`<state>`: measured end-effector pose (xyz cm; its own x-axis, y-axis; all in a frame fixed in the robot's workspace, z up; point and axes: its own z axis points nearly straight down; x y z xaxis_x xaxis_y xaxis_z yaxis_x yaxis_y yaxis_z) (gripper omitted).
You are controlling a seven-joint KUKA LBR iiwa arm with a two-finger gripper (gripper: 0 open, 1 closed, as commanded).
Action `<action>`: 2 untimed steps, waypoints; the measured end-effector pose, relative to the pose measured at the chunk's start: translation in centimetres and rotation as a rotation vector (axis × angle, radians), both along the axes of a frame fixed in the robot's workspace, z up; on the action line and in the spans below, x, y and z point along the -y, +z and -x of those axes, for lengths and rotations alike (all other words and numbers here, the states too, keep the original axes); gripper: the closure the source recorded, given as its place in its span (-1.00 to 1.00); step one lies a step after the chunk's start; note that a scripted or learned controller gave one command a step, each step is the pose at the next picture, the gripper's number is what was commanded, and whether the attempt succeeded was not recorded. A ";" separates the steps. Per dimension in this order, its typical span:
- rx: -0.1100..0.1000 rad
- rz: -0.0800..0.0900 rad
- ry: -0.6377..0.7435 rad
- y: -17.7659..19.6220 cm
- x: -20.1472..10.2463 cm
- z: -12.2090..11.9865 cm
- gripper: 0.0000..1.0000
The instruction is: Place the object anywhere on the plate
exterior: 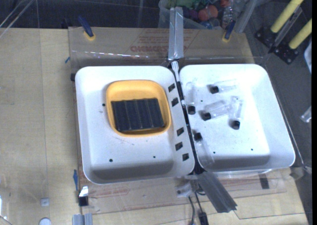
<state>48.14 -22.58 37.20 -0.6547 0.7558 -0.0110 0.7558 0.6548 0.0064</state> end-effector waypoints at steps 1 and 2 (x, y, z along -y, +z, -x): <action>-0.009 -0.005 -0.036 -3.6 -0.1 0.1 -1.00; -0.010 -0.004 -0.076 -9.9 -0.3 0.1 -1.00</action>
